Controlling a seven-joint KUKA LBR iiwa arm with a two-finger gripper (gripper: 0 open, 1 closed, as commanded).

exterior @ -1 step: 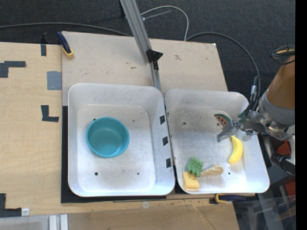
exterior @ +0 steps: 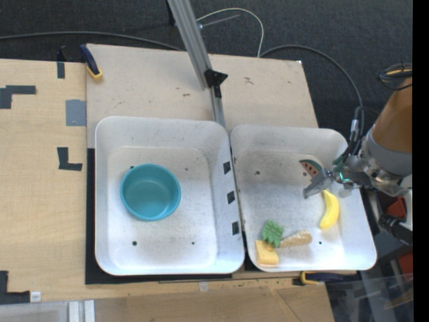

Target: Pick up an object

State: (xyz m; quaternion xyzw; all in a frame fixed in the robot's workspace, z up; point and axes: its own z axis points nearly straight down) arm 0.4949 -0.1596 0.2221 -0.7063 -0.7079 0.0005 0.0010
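While the gripper (exterior: 320,183) hangs at the frame's right with fingers spread and empty, the banana (exterior: 329,210) lies just below it in the right bin (exterior: 281,136); picking remains undone.

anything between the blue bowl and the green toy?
In the camera view, just the two bins' adjoining rims lie between the blue bowl and the green toy; otherwise bare bin floor.

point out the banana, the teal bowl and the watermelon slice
banana (exterior: 328,210), camera view, middle of its yellow curve
teal bowl (exterior: 151,192), camera view, centre of its inside
watermelon slice (exterior: 310,167), camera view, its red flesh
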